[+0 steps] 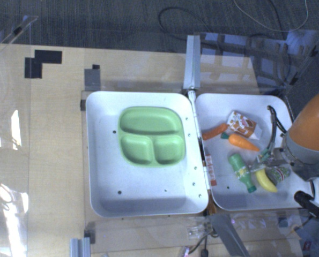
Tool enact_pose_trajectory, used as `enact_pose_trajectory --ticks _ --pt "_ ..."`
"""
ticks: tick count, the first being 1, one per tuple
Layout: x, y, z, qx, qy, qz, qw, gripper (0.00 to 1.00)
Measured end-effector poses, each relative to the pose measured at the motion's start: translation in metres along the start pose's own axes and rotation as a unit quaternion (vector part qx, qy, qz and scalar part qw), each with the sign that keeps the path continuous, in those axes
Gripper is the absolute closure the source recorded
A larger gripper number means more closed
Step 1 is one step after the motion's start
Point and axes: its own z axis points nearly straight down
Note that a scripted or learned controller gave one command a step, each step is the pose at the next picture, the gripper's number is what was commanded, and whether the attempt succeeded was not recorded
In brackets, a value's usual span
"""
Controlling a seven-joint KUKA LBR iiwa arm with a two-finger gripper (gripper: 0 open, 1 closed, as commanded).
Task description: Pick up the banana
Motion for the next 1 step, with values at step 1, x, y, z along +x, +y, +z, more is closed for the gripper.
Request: enact_pose_trajectory --ticks 1 --pt "0.0968 0.0545 -0.0839 0.007 0.003 -0.047 0.9989 1.0"
